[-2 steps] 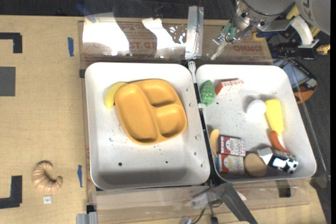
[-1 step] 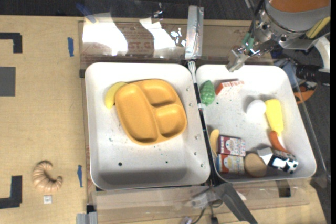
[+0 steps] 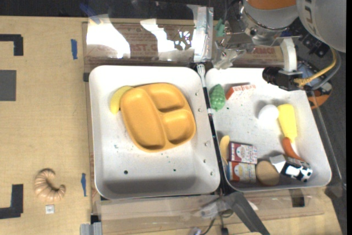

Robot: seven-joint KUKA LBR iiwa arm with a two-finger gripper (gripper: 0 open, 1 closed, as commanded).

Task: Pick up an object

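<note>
My gripper [image 3: 224, 59] hangs above the far left corner of the right bin [image 3: 319, 135], by the wall between the two bins. A green bumpy object [image 3: 217, 97] lies just below it in the view, with a red and white carton [image 3: 240, 89] to that object's right. Further along the bin lie a white egg [image 3: 268, 113], a yellow piece [image 3: 287, 121] and an orange stick [image 3: 290, 147]. At the near end sit a printed box [image 3: 242, 161], a brown potato-like lump [image 3: 267, 172] and a black and white cow toy [image 3: 297, 171].
The left bin [image 3: 104, 162] holds an orange divided plate [image 3: 158, 114] lying over a yellow piece [image 3: 116, 97]. A croissant [image 3: 48, 184] rests on the bench at the near left. Cables and the arm's grey body [image 3: 324, 3] loom over the right bin's far right.
</note>
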